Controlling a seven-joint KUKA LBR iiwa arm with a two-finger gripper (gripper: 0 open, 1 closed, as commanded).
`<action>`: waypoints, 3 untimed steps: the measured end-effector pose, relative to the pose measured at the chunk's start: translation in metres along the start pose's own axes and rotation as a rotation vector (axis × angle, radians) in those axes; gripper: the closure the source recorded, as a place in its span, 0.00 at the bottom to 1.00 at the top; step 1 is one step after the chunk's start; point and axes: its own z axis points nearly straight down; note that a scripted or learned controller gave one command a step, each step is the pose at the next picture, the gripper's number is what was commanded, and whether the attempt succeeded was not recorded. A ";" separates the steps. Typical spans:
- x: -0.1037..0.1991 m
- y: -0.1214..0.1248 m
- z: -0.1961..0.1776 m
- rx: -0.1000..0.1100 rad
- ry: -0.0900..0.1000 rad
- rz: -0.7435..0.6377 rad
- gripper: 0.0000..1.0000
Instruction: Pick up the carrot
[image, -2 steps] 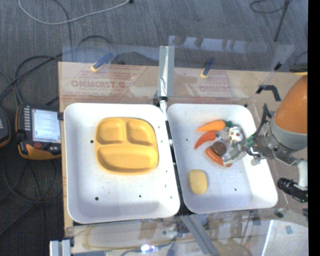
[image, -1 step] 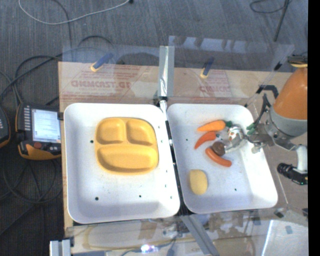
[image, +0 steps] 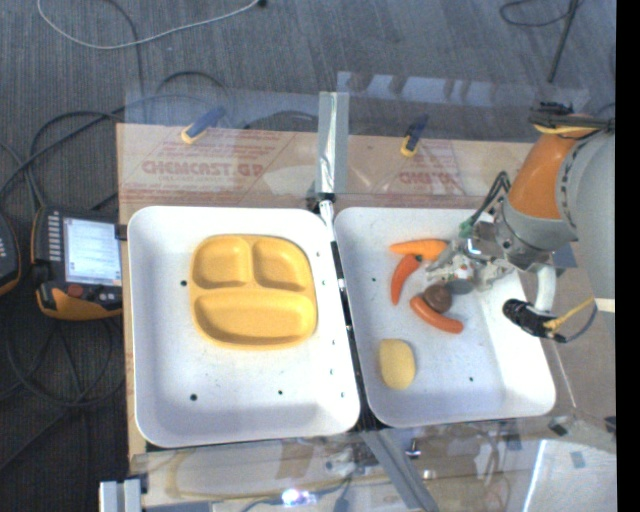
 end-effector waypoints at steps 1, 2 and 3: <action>0.044 0.038 0.012 0.027 -0.017 -0.108 0.00; 0.045 0.040 0.002 0.016 -0.020 -0.106 1.00; 0.045 0.039 -0.006 0.019 -0.025 -0.108 1.00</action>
